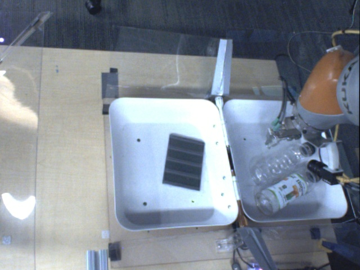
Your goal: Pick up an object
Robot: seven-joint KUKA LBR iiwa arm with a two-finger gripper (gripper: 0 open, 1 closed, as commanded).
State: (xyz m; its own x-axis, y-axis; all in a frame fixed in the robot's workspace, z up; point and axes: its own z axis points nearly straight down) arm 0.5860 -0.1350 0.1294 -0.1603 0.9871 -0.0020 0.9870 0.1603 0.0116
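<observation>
Left bin (121,151): one dark ridged block (184,161) near centre, tilted, bare floor on every side. Right bin (247,122): two clear bottles, one unlabelled (275,163), one labelled (284,191), lying side by side toward the near wall. Gripper (286,131) above the unlabelled bottle's far end; grip state cannot be told.
</observation>
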